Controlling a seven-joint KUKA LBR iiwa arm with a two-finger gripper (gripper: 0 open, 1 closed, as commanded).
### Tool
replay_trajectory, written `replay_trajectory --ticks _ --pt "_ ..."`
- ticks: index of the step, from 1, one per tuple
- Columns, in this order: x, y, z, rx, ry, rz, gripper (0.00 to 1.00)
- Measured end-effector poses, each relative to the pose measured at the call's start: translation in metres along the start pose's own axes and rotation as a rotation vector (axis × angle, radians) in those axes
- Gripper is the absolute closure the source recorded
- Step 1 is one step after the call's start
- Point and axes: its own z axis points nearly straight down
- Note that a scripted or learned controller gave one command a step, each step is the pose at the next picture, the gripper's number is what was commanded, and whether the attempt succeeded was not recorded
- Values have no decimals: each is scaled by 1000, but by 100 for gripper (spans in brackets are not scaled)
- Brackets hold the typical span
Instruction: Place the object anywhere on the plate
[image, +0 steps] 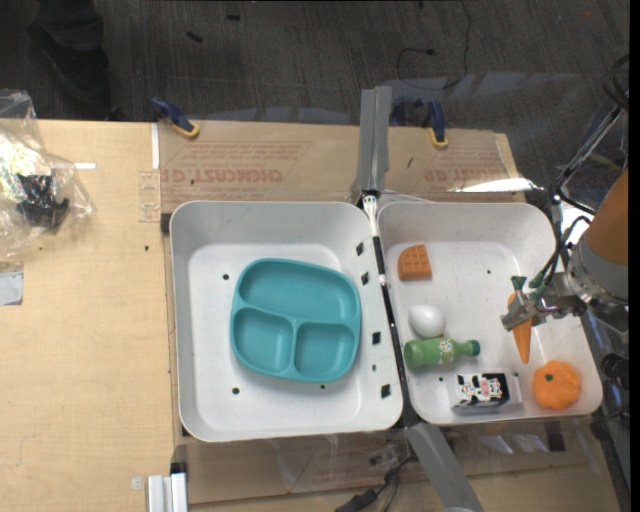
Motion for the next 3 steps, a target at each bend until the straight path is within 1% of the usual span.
replay_trajectory --ticks 1,2,3 --pt "102 38 -14 2 0 68 100" --pt "146 114 -7 2 -2 86 100" --pt "207 95 -7 3 -1 -1 100"
